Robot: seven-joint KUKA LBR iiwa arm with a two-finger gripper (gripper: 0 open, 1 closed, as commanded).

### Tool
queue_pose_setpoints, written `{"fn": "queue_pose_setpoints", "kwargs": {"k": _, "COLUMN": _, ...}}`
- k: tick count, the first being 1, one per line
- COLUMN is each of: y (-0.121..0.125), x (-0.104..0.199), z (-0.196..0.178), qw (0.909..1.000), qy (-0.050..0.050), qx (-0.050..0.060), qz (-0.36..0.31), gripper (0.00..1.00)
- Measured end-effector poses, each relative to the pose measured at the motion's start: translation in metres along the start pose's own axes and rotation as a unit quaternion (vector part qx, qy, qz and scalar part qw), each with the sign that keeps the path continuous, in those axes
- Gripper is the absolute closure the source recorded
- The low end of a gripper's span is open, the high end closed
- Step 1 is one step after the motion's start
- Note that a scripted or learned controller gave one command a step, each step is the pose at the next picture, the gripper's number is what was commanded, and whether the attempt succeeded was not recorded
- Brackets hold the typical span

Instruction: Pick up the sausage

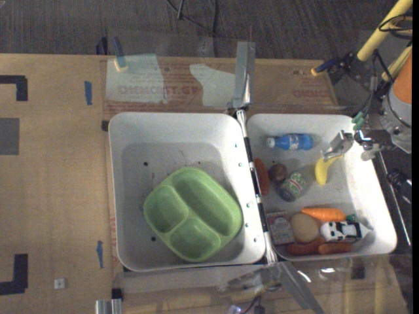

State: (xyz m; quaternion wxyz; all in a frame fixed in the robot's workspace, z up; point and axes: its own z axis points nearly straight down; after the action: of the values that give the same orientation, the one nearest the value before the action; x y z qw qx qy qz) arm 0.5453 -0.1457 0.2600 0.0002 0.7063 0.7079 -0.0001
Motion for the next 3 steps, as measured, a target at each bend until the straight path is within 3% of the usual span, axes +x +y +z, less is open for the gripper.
{"fn": "queue_pose_setpoints", "kwargs": {"k": 1, "y": -0.015, "x": 0.05, "z": 0.132, "qw": 1.0, "qy": 0.0, "qx": 0.001, "qz": -0.001, "gripper": 0.0}}
{"fn": "queue_pose_setpoints", "kwargs": {"k": 2, "y": 0.086, "x": 0.162, "z": 0.074, "qw": 0.9993, "qy": 0.0, "qx": -0.001, "qz": -0.036, "gripper": 0.0}}
{"fn": "queue_pose_setpoints", "kwargs": {"k": 3, "y": 0.013, "x": 0.096, "z": 0.075, "qw": 0.9998, "qy": 0.0, "qx": 0.0, "qz": -0.021, "gripper": 0.0}}
